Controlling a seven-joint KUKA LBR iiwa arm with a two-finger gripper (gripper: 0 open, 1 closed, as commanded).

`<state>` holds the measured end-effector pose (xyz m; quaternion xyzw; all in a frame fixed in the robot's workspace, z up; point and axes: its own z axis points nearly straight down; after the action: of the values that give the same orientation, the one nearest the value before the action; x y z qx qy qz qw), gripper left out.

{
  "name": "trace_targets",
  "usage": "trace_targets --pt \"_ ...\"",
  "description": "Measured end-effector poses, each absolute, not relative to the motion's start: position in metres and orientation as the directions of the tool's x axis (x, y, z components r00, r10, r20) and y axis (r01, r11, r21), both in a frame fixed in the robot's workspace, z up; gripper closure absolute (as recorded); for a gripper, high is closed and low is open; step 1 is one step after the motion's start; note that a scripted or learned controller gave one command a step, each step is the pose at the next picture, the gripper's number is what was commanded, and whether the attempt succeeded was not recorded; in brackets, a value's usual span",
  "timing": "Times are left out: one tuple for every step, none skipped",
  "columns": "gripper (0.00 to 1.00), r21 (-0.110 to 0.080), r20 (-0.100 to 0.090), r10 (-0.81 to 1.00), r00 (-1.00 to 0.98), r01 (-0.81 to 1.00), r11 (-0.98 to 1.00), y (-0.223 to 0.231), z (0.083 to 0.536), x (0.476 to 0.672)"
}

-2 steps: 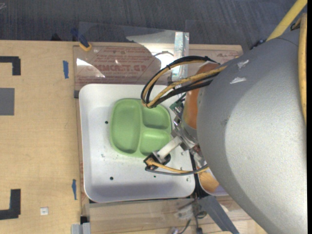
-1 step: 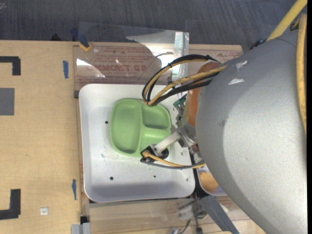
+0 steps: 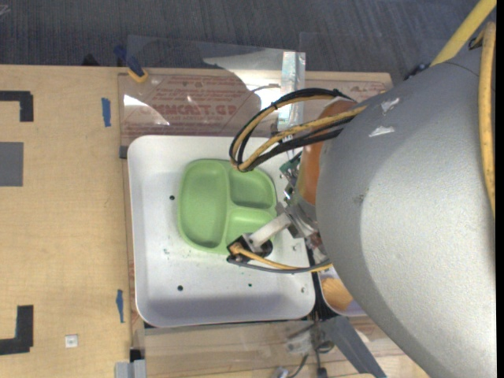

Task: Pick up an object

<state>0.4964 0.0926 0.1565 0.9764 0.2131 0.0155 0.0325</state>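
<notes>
Over the shallow white bin (image 3: pixel 150 235), the gripper (image 3: pixel 288 213) hangs beside the green divided plastic plate (image 3: pixel 211 203), nothing apparently lifted yet; whether its grip is open or closed cannot be told.

Arm (image 3: pixel 409 211): a broad, rounded housing finished in smooth grey, on which pale highlights are seen. Orange band (image 3: pixel 309 172): a narrow ring is exposed at the housing's edge. Cables (image 3: pixel 253 128): black and yellow leads are looped in a bundle beside the band. A thicker yellow cable (image 3: pixel 471 24) is seen at the upper right.
</notes>
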Motion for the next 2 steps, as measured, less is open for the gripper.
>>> trace_targets --pt "0.0 0.068 0.015 0.407 0.913 0.406 -0.912 0.093 0.1564 0.4962" --pt "0.0 0.062 0.015 0.362 0.932 0.36 -0.931 0.0934 0.1576 0.4954"
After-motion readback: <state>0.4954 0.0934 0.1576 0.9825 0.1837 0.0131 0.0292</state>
